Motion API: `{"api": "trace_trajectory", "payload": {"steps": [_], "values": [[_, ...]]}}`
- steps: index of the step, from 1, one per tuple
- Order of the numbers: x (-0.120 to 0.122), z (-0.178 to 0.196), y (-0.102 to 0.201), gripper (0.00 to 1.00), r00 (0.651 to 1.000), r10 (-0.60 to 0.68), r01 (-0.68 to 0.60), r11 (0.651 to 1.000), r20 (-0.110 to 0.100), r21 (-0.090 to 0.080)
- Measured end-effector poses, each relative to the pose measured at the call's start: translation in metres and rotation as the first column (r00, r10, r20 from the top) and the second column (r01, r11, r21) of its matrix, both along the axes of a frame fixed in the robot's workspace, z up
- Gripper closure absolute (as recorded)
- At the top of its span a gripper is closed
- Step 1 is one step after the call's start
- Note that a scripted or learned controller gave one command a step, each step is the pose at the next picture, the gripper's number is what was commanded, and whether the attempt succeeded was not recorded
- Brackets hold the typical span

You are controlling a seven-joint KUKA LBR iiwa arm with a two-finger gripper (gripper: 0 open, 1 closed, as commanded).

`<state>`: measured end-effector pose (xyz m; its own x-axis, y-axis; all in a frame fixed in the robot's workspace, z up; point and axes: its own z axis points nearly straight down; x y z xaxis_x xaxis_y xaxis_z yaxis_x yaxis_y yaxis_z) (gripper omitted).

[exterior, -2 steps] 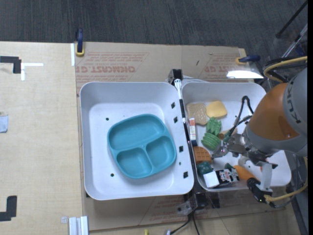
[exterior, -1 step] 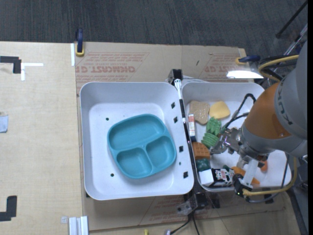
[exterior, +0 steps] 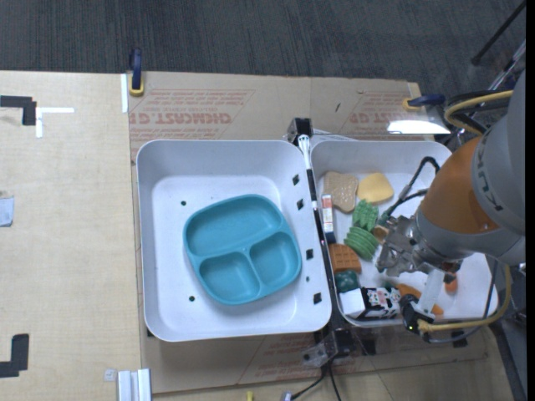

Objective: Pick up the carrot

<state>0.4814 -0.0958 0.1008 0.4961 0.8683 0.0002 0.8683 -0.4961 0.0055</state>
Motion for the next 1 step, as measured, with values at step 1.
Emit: {"api": "trace_trajectory", "payload": {"steps": [1], "values": [[0.0015,0.0085,-0.0009,1.00,1.000,0.003,-0.003,1.000,0.000,0.000]]}}
